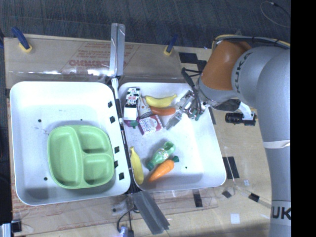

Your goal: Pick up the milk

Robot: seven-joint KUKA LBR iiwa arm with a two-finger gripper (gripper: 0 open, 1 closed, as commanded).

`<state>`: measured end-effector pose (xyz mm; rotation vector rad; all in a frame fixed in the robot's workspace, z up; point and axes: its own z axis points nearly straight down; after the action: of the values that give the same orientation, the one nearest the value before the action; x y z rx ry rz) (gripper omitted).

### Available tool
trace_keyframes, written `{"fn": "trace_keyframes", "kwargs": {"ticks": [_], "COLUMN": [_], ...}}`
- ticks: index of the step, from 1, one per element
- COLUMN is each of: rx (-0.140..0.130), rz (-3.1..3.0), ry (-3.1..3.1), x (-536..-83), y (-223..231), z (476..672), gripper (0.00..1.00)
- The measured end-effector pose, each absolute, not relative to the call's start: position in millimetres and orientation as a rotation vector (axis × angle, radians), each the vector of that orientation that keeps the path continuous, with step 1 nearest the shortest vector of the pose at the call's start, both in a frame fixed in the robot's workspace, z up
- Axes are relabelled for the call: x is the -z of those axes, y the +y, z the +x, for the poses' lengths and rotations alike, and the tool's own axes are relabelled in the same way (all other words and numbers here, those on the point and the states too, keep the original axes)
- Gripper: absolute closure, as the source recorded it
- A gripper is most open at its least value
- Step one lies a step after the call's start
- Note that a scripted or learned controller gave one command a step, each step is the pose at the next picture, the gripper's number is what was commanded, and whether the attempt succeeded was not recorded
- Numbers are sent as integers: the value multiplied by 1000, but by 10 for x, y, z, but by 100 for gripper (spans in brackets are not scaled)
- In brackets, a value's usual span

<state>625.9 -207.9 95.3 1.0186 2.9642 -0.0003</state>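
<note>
Camera view: table (59,58) covered in brown cardboard with clear plastic sheeting, blue clamps (21,39) along its far edge; dark carpeted floor (148,4) beyond. Two white bins sit side by side. Left bin (24,112) holds a green divided plate (81,156). Right bin (207,152) holds the milk carton (131,104) at its far left corner, lying against the left wall. Beside it a banana (160,101), a pink packet (149,125), a carrot (161,169), and a second banana (137,166) along the left wall. Gripper (177,116) low in the right bin's far part; cannot tell whether it is apart or together. Nothing seen between them.
</note>
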Motion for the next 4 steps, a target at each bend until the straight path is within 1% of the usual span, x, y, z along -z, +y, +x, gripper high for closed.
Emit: {"fn": "trace_keyframes", "kwargs": {"ticks": [1,2,3,4], "rx": [-1,1,0,1], "rz": [1203,1352,1205,1194], "ry": [2899,2833,2901,2902], "x": [-1982,-1687,-1389,-1502], "y": [-1100,-2050,-2081,-2066], "z": [6370,6383,6151,6167], "gripper": [0,0,0,100]}}
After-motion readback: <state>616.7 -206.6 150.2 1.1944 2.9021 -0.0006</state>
